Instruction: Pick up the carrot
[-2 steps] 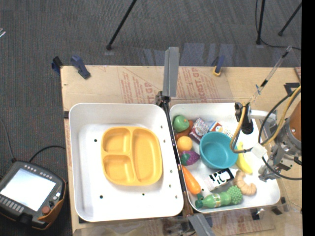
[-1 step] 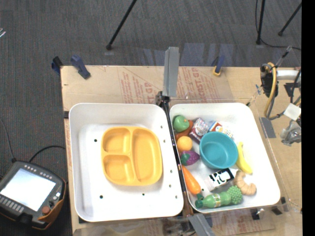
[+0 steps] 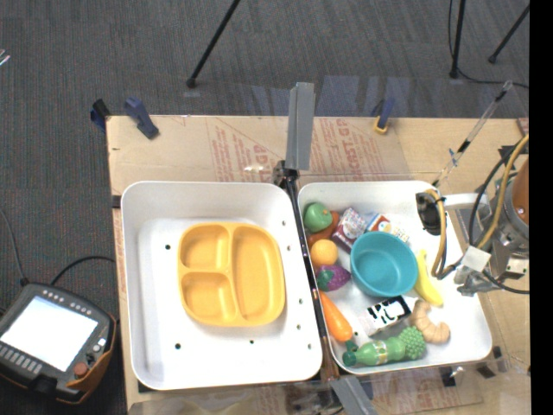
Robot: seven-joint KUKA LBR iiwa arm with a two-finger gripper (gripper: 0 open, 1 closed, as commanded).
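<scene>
The carrot (image 3: pixel 335 316) is orange and lies slantwise along the left wall of the right bin (image 3: pixel 471 340), near its front, touching nothing but the bin floor and a green toy below it. My gripper (image 3: pixel 470 280) hangs over the right rim of that bin, far to the right of the carrot, with the teal bowl (image 3: pixel 384 264) and a banana (image 3: pixel 429 284) between them. Nothing is visibly held.
The right bin also holds a green fruit (image 3: pixel 317 215), an orange fruit (image 3: pixel 323 252), a purple eggplant (image 3: pixel 333 277), a snack packet (image 3: pixel 359 225), a black-and-white card (image 3: pixel 389 309), a tan toy (image 3: pixel 430 323) and green toys (image 3: pixel 386 349). A yellow divided plate (image 3: pixel 232 273) sits in the left bin (image 3: pixel 147 232).
</scene>
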